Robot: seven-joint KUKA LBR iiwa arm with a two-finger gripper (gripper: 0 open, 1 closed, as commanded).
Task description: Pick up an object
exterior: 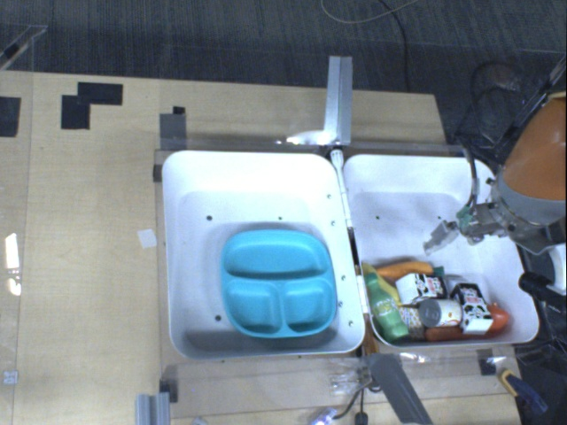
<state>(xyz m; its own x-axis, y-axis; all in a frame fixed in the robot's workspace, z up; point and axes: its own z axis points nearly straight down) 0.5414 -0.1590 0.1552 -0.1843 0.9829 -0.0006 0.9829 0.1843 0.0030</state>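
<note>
The wooden bench (89, 264) fills most of the view, with dark carpet (177, 16) beyond its far edge and a thin cable (390, 7) looping across that carpet. Two shallow white bins sit side by side on the bench. The left bin (190, 193) holds a blue sectioned tray (279, 280), lying flat toward the near side, with one long compartment and two smaller ones. The right bin (390, 193) carries a cluster of small objects packed along its near edge, while its far half is bare white.

The arm (536, 162) reaches in from the right, its orange band showing above the grey wrist. The gripper (456, 228) hangs over the middle of the right bin, just beyond the cluster and apart from it; whether its fingers are spread or pressed together cannot be told from here, and nothing is seen between them.

In the cluster, a green bottle (383, 304) lies at the left end, an orange carrot-like piece (406, 267) lies at the far side, a small grey can (429, 312) sits in the middle, and white cartons with dark print (474, 306) lie to the right, over a red-orange item (498, 322).
</note>
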